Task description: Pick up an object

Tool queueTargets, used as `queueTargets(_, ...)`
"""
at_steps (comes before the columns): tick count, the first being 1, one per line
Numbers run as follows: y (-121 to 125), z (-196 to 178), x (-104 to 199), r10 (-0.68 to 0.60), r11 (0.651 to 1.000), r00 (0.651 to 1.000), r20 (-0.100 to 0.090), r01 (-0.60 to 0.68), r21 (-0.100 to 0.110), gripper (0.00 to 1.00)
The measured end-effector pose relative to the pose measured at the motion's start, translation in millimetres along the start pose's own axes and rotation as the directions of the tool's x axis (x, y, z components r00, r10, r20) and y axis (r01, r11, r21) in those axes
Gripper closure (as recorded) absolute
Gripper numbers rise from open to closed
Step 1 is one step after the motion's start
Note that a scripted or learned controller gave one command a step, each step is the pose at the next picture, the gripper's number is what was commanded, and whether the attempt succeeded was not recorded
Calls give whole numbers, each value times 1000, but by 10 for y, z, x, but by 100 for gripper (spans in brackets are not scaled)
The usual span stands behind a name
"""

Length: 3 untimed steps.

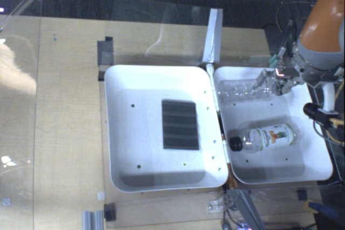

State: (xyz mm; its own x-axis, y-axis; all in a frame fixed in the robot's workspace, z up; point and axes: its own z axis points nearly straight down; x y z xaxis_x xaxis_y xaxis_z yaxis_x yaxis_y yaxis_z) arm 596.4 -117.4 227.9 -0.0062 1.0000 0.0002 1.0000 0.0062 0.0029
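A clear plastic bottle [264,138] with a black cap and an orange-green label lies on its side in the right bin [318,167], cap pointing left. A second, crumpled clear bottle [242,91] lies at the back of that bin. My gripper [279,77] hangs at the bin's back right, right beside the crumpled bottle's right end; whether it touches it I cannot tell. The arm's orange band [325,19] rises above it.
The left bin [124,116] holds a flat dark ribbed rectangle [180,124] near its middle. A metal divider strip [212,35] stands behind the seam between the bins. Cables [326,116] hang along the right bin's right side.
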Motion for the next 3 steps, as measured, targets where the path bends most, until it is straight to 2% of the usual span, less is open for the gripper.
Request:
queueTargets(1,-215,1325,291,-229,974,974,1,229,-3,0)
queueTargets(2,367,1376,188,-252,965,967,-31,253,64,0)
queueTargets(3,-667,1380,164,-329,944,944,4,329,-8,0)
